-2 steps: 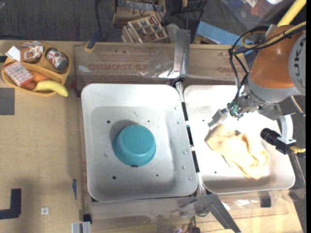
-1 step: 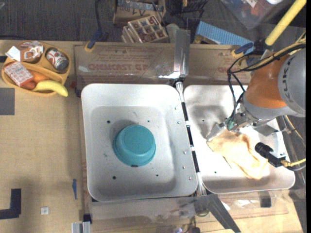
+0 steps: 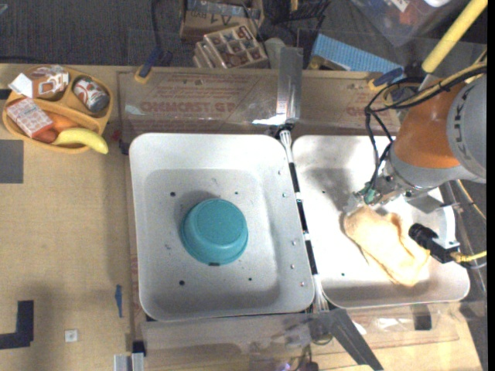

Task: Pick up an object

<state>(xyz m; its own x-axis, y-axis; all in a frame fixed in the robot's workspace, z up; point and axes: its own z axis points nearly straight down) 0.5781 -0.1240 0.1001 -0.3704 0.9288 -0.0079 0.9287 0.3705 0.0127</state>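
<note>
A tan bench point(image 3: 62, 230) bears two white bins; clutter and cables lie beyond. The left bin point(image 3: 155, 161) holds an upturned teal bowl point(image 3: 215, 231). In the right bin point(image 3: 325, 161) lies a pale, bread-like object point(image 3: 384, 244), with the gripper point(image 3: 371, 195) low at its upper end, perhaps touching it.

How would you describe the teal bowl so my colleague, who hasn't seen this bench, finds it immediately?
Start at the two white bins side by side and take the left bin, the one away from the arm. Near its middle sits the teal bowl, round and upside down. The right bin's pale tan object is flat and irregular by comparison.
</note>
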